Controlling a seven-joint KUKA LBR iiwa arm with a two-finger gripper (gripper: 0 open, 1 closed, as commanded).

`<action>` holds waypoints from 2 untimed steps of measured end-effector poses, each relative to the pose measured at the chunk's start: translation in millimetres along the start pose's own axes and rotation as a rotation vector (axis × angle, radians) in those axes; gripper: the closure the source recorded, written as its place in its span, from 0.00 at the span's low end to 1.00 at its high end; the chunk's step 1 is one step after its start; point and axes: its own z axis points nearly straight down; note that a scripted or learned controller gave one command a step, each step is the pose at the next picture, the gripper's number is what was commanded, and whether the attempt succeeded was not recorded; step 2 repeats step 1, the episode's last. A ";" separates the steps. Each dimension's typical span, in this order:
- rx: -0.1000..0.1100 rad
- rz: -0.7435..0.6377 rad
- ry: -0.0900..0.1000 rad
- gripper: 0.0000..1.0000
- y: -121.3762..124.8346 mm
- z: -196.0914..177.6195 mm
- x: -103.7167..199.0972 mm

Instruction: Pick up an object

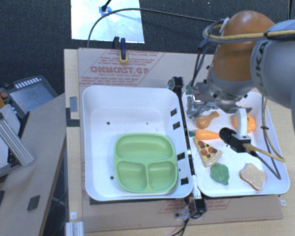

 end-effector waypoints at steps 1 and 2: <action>0.001 0.000 0.000 1.00 2.5 5.7 50.4; 0.001 0.000 0.000 1.00 2.5 5.7 50.4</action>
